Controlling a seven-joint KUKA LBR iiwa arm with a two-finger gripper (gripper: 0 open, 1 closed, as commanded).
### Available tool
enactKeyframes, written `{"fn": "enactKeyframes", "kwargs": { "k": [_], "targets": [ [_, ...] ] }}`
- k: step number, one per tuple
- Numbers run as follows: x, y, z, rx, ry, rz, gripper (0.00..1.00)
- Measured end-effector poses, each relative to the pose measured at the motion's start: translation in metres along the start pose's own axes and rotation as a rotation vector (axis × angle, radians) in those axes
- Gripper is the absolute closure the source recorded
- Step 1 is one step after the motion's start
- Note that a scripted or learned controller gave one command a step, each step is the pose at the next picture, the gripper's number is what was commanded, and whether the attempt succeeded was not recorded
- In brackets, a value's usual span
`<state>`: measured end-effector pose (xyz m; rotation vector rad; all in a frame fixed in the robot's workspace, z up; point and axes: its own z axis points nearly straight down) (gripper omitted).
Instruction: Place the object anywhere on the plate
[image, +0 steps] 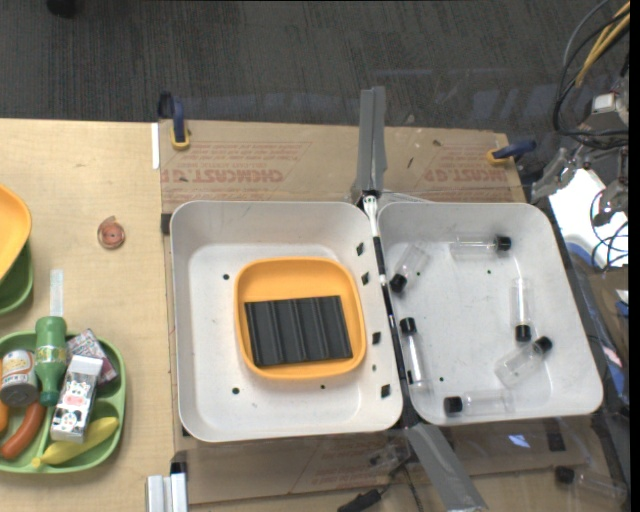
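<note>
A yellow-orange square plate (296, 276) lies in the middle of the left white bin (203, 330). On the plate rests a dark grey ribbed block (300, 331), lying flat and covering most of the plate's floor. Nothing touches the block. The right white bin (465, 310) holds several clear tubes with black caps, such as one tube (478, 244) near its far wall and another tube (521, 306) by its right wall.
A metal divider (371, 140) runs between the bins at the back. On the wooden table to the left stand a green tray of toy food (60, 405), a yellow bowl (10, 235) and a small pink piece (111, 234). Cables (600, 60) hang at the top right.
</note>
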<state>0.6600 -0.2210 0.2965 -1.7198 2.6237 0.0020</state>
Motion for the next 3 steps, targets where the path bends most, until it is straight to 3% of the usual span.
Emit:
{"fn": "enactKeyframes", "kwargs": {
  "k": [1,2,3],
  "targets": [
    [0.000,0.000,0.043,-0.001,0.000,-0.307,0.00],
    [0.000,0.001,0.072,-0.002,-0.002,-0.835,0.00],
    [-0.016,0.008,0.082,-0.003,-0.003,-1.158,0.00]
  ]
}}
